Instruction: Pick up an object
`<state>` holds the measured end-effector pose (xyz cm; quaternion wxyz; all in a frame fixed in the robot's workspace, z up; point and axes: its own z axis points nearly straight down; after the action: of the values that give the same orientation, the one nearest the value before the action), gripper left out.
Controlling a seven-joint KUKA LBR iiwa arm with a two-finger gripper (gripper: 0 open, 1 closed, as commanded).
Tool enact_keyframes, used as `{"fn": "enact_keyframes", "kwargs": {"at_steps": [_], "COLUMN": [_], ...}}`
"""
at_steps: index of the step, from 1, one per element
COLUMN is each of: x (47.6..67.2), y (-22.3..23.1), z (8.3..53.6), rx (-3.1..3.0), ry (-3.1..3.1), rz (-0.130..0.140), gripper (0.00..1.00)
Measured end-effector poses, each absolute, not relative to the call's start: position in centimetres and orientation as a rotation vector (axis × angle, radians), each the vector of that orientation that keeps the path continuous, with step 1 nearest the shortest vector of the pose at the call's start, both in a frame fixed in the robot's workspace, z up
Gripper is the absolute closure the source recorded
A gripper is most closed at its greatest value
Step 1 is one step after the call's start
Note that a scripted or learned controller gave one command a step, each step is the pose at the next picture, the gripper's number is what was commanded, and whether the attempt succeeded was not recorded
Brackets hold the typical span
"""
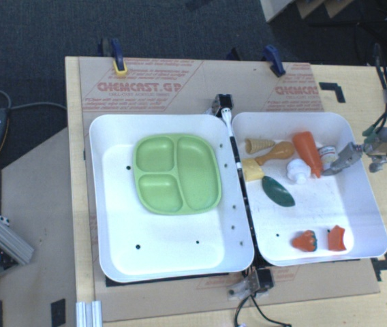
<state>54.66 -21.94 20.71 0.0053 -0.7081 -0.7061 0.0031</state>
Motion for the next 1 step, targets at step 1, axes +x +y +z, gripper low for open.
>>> {"fn": "enact_keyframes", "kwargs": {"at_steps": [1], "x": [54.95], "y": [-21.92], "z": [21.35], "rx": [-2.221], "ry": [-2.222], "rz": [0.0], "gripper": [0.0]}}
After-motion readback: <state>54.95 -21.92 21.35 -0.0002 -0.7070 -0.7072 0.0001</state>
